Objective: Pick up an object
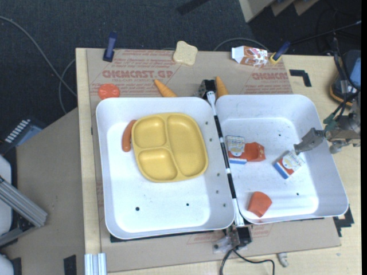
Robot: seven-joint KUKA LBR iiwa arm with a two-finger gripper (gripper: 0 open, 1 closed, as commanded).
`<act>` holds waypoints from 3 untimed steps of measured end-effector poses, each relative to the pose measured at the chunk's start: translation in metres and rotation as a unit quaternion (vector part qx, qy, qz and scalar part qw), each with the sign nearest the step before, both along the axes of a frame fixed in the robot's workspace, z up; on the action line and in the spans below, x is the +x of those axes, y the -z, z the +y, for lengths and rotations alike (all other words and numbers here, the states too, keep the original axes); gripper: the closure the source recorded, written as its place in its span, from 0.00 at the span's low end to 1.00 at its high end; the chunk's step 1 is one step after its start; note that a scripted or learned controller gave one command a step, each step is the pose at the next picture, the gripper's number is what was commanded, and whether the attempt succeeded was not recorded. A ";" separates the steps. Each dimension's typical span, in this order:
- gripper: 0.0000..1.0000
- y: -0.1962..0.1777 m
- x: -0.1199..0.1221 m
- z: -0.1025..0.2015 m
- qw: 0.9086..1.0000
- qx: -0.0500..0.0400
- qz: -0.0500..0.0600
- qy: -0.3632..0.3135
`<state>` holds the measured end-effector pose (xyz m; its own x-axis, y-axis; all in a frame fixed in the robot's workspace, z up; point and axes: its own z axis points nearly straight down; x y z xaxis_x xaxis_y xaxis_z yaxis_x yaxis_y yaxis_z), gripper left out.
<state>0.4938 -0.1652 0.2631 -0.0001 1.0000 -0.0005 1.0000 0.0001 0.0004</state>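
**Pincer hovers at the right bin's right wall, beside a small carton**

Pincer (303, 145) reaches in over the right wall of the right bin (269, 105), its grey tip just above and to the right of a small white carton with blue and red print (287, 165). Whether it is spread or pressed together I cannot tell at this size; nothing visibly sits in it.

That carton lies tilted on the bin floor near the right wall and looks like the nearest candidate. It is probably a light toy box, stiff enough to take a squeeze but likely slick on its printed faces, so a grip across its two narrow sides, square to them, seems safest; a corner pinch could flick it away.

Other choices lie in the same bin. A white and orange packet (241, 150) rests close to the left wall, apparently flat and perhaps crumpled, which would give little to catch from above. An orange-red rounded piece (259, 203) sits near the front edge; it looks smooth and curved, so it may squirt out unless taken across its middle.

In the left bin (114, 211), a yellow divided plate (170, 148) lies toward the back with a small sausage (127, 137) touching its left rim. Both are well apart from the arm
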 end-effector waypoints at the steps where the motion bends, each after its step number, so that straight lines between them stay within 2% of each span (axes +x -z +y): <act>1: 0.00 0.173 0.028 0.047 1.000 0.000 0.000 -0.001; 2: 0.00 0.178 0.109 0.071 1.000 0.000 0.000 -0.001; 3: 0.00 0.179 0.078 0.059 1.000 0.000 0.001 0.000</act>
